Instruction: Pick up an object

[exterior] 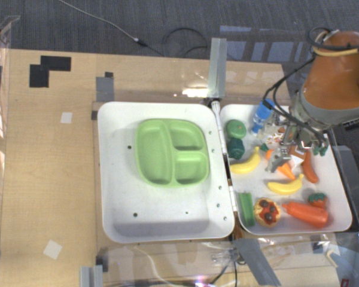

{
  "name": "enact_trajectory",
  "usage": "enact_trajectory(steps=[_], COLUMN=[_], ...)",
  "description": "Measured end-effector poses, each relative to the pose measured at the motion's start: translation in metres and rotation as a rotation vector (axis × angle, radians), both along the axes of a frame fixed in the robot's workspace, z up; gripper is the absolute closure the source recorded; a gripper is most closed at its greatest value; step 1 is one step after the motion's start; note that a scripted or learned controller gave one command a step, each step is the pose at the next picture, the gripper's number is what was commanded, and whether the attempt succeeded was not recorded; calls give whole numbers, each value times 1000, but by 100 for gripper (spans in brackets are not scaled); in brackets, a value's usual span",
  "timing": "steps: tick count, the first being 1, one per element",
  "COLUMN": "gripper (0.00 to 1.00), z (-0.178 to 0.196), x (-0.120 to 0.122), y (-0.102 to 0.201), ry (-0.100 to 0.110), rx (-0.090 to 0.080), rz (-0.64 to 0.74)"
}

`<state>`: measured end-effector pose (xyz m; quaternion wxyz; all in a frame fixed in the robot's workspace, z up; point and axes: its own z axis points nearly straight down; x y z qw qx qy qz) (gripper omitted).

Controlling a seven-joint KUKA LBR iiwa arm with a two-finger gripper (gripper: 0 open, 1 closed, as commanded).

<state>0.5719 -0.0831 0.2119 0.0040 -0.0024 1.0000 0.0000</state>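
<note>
The right bin [342, 187] holds several toy foods: a green ball [235, 128], a dark teal piece [236, 146], two yellow bananas [246, 163] [285, 187], a large carrot [305, 213], a red sausage [310, 168], a small orange piece [288, 172], a green cucumber [246, 207], a pizza-like piece [267, 211] and a blue bottle [261, 118]. My gripper [281, 155] hangs low over the middle of this bin, between the two bananas and just left of the small orange piece. The wrist hides whatever lies under it.
The left bin [116, 178] holds a green divided plate [170, 151]. A metal post [216, 70] stands behind the wall between the bins. The orange arm section [338, 70] overhangs the right bin's back right corner. Cables trail by the bottle.
</note>
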Motion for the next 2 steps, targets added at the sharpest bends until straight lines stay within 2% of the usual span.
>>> enact_trajectory(steps=[1, 2], gripper=[0, 0], z=[-101, -109], x=[61, 71], y=[-20, -11], ry=[-7, -24], rx=[-5, -8], rz=[122, 35])
